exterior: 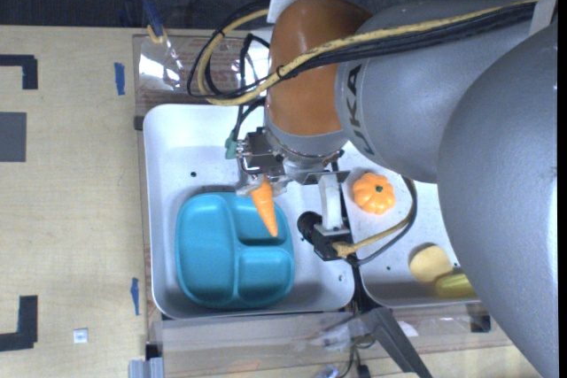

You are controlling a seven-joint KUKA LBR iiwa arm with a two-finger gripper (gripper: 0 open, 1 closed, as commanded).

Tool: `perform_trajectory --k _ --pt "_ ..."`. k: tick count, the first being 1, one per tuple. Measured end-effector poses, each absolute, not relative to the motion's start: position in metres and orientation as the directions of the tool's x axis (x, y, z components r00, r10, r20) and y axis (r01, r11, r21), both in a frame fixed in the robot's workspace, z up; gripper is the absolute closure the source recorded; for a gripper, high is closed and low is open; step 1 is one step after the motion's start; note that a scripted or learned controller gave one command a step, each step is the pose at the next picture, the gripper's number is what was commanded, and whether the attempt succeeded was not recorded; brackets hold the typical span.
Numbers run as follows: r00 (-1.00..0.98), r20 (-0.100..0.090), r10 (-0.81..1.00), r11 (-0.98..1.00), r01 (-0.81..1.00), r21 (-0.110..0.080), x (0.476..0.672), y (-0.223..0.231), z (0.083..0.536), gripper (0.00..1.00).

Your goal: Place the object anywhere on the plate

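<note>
The claw (257, 181) hangs over the left bin (168, 146), near the far rim of the blue plate (232, 248), and seems to grip the orange carrot (265, 208) by its thick end, though the wrist hides most of the fingers. The carrot points down over the plate's divider. The plate lies in the bin's near half. In the right bin (390, 279) a small orange pumpkin (373, 192) sits near the far edge, and a yellow fruit (431, 262) sits nearer the near edge.
</note>
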State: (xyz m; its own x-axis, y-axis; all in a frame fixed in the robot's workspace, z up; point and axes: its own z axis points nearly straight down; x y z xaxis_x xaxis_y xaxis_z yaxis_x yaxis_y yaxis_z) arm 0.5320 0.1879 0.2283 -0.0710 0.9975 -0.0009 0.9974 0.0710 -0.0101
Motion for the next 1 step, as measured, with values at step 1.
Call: perform_trajectory --k 1 --pt "0.006 0.001 1.000 -0.006 1.000 0.004 0.5218 0.1846 0.2807 1.00"
